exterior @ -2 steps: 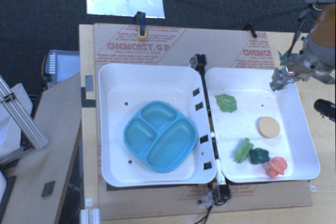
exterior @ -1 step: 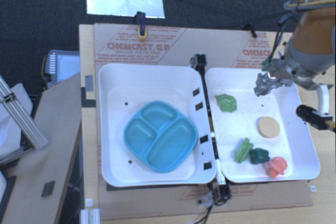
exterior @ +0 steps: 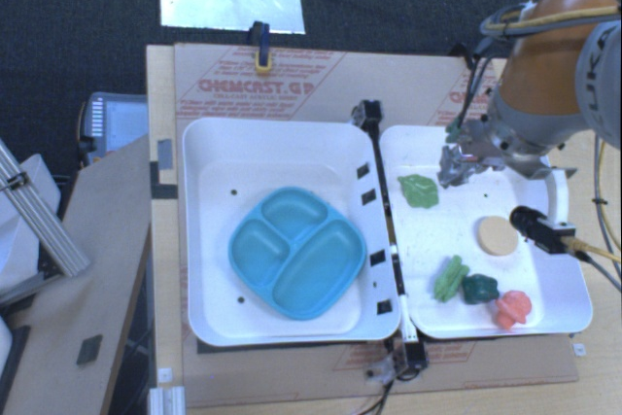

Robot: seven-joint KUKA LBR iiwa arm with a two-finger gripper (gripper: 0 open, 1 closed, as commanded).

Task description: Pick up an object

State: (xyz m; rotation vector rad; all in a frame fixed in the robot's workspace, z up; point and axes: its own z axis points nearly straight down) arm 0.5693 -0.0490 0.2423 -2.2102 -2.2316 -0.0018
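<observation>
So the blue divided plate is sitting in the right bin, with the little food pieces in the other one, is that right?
Not quite. The camera view shows the blue divided plate in the left bin, not the right one. The little food pieces, such as the green leaf and the tan disc, lie in the right bin.

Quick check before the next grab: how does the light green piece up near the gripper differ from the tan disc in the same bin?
The light green piece is leafy and irregular in outline; the tan disc is round and smooth. The green piece lies near the bin's far left side, just beside the gripper; the disc sits farther right and nearer the camera, next to a black fitting. Both lie flat and apart from other items in the right bin.
</observation>
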